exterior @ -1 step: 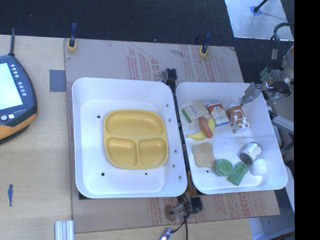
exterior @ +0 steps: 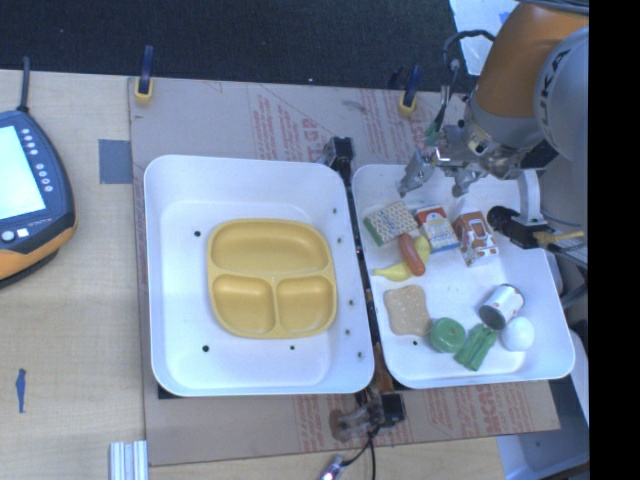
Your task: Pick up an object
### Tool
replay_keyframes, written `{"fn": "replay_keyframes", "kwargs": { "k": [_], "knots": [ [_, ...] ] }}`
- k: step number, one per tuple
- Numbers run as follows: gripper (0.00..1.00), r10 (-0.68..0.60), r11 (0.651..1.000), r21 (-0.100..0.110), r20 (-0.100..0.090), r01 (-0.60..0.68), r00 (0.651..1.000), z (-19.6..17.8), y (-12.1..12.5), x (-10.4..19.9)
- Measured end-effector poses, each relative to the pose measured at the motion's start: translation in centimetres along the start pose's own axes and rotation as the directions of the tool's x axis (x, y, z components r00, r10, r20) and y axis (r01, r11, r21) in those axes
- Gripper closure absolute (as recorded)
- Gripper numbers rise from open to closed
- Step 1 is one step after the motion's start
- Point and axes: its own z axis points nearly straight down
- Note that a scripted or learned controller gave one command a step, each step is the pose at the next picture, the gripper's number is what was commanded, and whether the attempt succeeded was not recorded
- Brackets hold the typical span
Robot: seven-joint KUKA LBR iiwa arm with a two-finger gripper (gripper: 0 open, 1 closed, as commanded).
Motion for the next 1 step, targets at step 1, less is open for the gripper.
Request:
{"fn": "replay_keyframes", "kwargs": {
  "k": [1],
  "knots": [
    [0.00, 0.001, 1.000, 0.002, 0.000, -0.001, 1.000, 6.58, -3.15, -1.36]
  ]
}}
